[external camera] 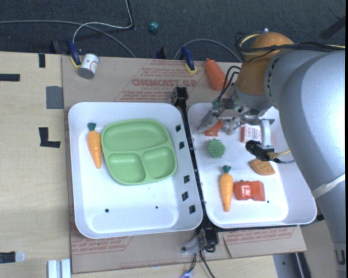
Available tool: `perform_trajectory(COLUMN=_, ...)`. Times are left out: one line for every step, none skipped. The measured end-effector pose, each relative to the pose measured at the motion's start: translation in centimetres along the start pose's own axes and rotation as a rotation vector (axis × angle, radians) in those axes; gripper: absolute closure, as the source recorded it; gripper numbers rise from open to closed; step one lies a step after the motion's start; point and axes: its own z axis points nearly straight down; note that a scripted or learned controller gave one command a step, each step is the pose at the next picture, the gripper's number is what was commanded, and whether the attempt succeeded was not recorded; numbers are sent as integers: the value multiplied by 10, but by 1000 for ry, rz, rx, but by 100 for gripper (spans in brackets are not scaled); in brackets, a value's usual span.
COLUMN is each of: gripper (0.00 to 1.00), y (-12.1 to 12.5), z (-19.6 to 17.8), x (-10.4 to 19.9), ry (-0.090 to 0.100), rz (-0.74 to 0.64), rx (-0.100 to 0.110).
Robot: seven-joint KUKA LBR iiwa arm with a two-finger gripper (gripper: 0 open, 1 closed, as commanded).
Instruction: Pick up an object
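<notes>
- Gripper (216,120) low at 11 o'clock of the right bin (296,210), over a small red item (213,130); jaw state: cannot tell, possibly touching it.
- Green ball (216,148) just beside, at 6 o'clock.
- Carrot (226,187) and red block (249,190) toward 6 o'clock.
- Left bin (81,172): green plate (139,151), carrot at 9 o'clock (94,145).

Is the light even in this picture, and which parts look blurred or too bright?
Camera view: the light is soft and even, with faint shadows; the white bins look bright but keep their detail; the grey arm is close and soft in focus; the gripper is slightly blurred; the green plate is sharp.
</notes>
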Motion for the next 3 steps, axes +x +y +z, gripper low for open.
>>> perform_trajectory(gripper=0, y=0, z=0, x=3, ry=-1, rz=1, rx=0)
perform_trajectory(gripper=0, y=0, z=0, x=-2, ry=0, rz=0, rx=0)
perform_trajectory(gripper=0, y=0, z=0, x=0, ry=-1, rz=1, rx=0)
